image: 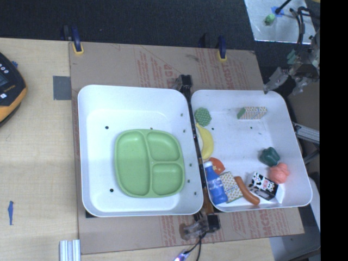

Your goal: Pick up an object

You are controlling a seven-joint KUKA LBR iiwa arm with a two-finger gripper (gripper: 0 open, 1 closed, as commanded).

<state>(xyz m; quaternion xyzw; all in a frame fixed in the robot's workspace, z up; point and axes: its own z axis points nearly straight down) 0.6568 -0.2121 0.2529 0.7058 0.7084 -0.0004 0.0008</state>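
A wooden tabletop (pixel 38 162) is seen carrying one brown cardboard sheet (pixel 163 69), on which two shallow white bins are set side by side and touching along their inner edges. The left bin (pixel 98 113) holds a single item, a green divided plate (pixel 148 162) with three compartments, lying flat near the middle. The right bin (pixel 283 124) holds nine smaller objects: one yellow banana (pixel 206 140) along its left wall, one blue bottle (pixel 214 184) near the lower left corner, one patterned cloth piece (pixel 231 186) just beside the bottle, one orange sausage-shaped item (pixel 246 191) resting against the cloth, one black-and-white cow-patterned box (pixel 264 185) by the lower wall, one pink-orange rounded object (pixel 279 172) near the right wall, one dark green object (pixel 269 156) just above it, one green knitted disc (pixel 203 115) at the upper left, and one small patterned piece with a green end (pixel 252 112) near the upper wall. The pincer (pixel 287 76) is seen beyond the right bin's upper right corner, outside the bin; whether it is parted or closed cannot be told, and nothing is seen in its grip.
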